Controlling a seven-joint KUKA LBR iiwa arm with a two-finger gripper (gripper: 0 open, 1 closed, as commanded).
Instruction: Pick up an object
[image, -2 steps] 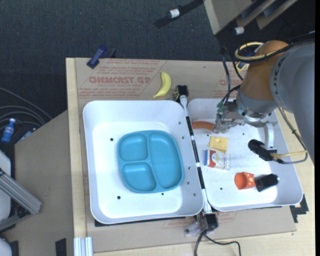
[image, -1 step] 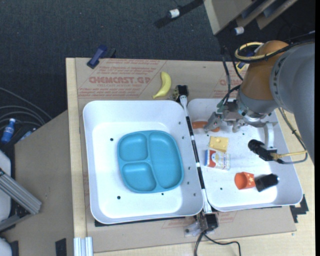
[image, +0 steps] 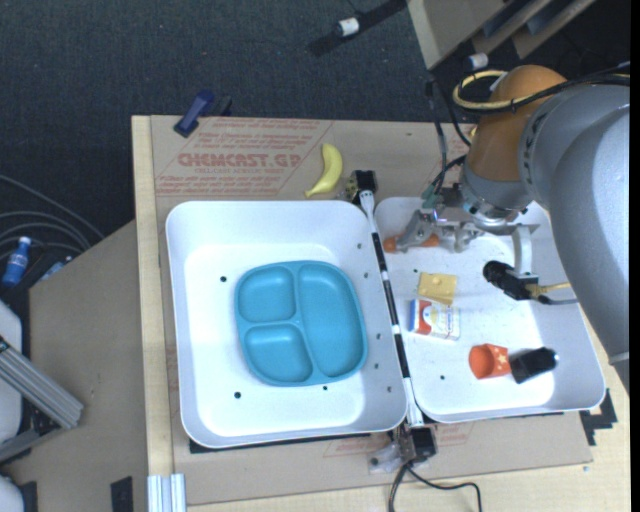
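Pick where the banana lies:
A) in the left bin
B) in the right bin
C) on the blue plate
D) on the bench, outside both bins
D: the banana lies on the bench, just past the far rim of the left bin.

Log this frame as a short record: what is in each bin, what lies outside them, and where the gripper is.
left bin: light blue plastic divided plate
right bin: pale yellow flat square; small white carton with red and blue print; orange piece beside a black block
bench outside bins: yellow banana, behind the left bin
gripper: over the right bin's far end, next to a small orange thing; no hold can be confirmed
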